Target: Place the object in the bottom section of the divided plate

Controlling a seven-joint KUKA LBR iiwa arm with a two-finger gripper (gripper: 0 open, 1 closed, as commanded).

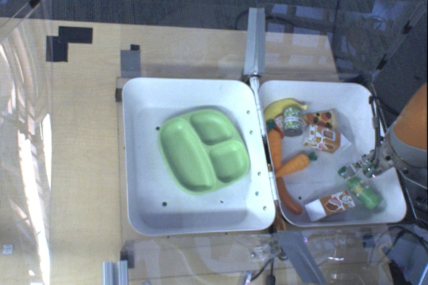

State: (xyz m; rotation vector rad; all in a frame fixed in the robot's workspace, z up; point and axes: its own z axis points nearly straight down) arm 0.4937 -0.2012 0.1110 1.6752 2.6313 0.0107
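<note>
gripper over the toy-food bin

gripper (366, 166) is seen above a green bottle (363, 193); two cartons (322, 138), two carrots (296, 164) are counted.

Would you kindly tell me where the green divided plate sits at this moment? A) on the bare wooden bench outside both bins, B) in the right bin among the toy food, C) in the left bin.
C: the green divided plate lies inside the left bin, while the banana and carrot lie in the right bin.
</note>
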